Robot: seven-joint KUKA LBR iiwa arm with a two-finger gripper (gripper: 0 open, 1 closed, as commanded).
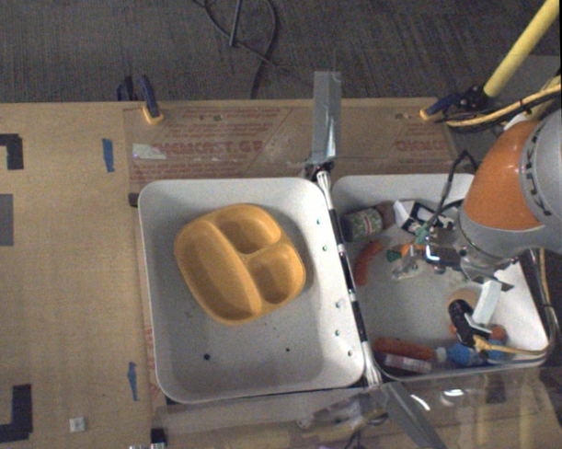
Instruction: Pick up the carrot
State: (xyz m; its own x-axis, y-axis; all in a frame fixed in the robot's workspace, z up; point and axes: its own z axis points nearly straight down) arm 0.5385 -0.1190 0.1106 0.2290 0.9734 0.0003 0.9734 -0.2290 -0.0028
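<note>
**A:** Where does the carrot (366,260) lie from the gripper (427,253)?

**B:** To the gripper's left in the frame, at about the same height. It sits in the right bin (422,301), close against the wall shared with the left bin (249,358), just below a small can (362,223). The gripper hangs near the bin's middle, apart from the carrot and touching nothing that can be made out.

**A:** And its long axis?

**B:** Tilted: the upper end leans toward the right of the frame and the lower end toward the dividing wall. By B's judgement a grasp would need to come across that slant, and the wall beside it leaves little room on the left side.

**A:** How does it look?

**B:** A short, stubby, red-orange piece with rounded ends and a smooth, toy-like surface. One caution: a second reddish elongated piece (403,346) lies flat near the bin's lower edge, so the identification is a judgement, not a certainty.

**A:** Is the gripper open or closed?

**B:** That cannot be told. Cables and small clutter crowd the tool's end, and its state is lost among them. Nothing can be seen held in it.

**A:** Anything else?

**B:** The arm (501,193) enters from the right edge with its orange band above the bin. A yellow divided plate (241,262) sits in the left bin, well apart from the work.
</note>
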